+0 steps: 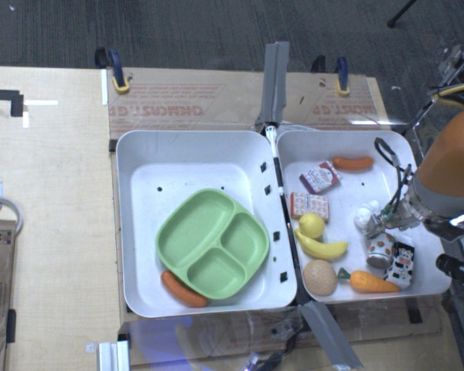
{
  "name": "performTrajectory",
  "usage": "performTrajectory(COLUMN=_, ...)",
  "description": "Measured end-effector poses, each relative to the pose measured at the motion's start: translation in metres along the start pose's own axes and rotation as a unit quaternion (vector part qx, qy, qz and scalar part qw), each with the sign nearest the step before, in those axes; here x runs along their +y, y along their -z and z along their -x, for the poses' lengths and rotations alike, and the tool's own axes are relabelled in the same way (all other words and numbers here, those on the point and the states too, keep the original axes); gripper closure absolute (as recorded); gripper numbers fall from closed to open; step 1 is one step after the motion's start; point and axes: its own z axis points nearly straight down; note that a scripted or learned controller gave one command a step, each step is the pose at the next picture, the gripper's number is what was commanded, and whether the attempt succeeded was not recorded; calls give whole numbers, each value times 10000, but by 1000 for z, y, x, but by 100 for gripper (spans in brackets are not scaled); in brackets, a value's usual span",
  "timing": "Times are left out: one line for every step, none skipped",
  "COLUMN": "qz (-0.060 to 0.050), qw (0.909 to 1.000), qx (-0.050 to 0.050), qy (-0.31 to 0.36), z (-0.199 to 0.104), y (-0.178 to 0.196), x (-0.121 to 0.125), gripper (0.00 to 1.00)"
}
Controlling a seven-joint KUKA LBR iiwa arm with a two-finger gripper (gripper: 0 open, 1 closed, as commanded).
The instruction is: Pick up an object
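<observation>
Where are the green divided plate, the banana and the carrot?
green divided plate (187, 233): camera view, on its left compartment.
banana (322, 246): camera view, on the middle of its curved body.
carrot (373, 284): camera view, on its orange middle.

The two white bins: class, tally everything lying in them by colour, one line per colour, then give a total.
Green: 1, the divided plate
Orange: 3, two sausages and a carrot
Yellow: 2, the banana and lemon
Tan: 1, the egg
Printed, mixed colours: 4, three small packets and a can
Total: 11
</observation>
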Motion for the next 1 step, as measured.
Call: performTrajectory(qz=-1, qw=10000, qx=-1, qy=3, z=0, y=0, x=0, gripper=0)
